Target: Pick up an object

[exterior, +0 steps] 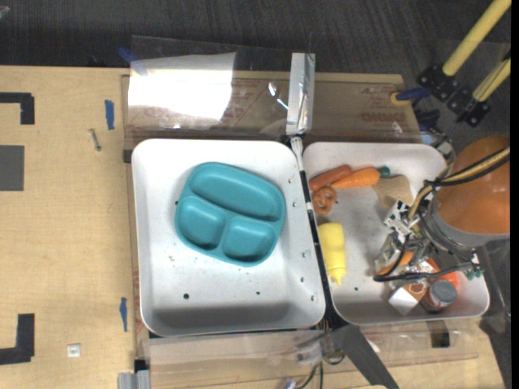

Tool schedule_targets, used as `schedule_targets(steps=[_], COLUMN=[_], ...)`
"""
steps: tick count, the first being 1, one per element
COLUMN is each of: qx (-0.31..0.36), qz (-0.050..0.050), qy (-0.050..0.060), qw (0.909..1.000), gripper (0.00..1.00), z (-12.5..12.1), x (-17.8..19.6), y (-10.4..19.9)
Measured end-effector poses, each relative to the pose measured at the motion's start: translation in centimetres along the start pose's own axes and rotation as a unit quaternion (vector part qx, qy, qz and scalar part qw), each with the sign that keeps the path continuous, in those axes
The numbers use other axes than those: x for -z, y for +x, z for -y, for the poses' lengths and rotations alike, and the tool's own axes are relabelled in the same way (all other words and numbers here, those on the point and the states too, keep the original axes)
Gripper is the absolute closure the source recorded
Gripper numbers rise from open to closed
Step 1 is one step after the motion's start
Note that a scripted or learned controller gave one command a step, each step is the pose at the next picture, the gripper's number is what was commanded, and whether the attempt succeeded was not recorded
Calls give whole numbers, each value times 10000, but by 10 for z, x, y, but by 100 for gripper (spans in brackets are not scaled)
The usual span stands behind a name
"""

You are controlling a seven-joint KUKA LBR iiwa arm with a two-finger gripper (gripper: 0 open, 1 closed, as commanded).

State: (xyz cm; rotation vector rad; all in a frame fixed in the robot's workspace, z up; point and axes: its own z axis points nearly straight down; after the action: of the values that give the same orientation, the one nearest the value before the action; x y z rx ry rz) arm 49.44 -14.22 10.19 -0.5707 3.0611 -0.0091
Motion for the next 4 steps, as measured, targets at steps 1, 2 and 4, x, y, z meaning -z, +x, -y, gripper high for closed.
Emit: schedule_targets(steps=[1,2,4], qx=[492,326,221], qz=[-58,-87,-64], qy=[-32,-58,-48], qw=[9988,9994,9997], gripper=[100,100,100], z=[-31,-46,-52], x=[143,143,173], y=[-71,-136,-212])
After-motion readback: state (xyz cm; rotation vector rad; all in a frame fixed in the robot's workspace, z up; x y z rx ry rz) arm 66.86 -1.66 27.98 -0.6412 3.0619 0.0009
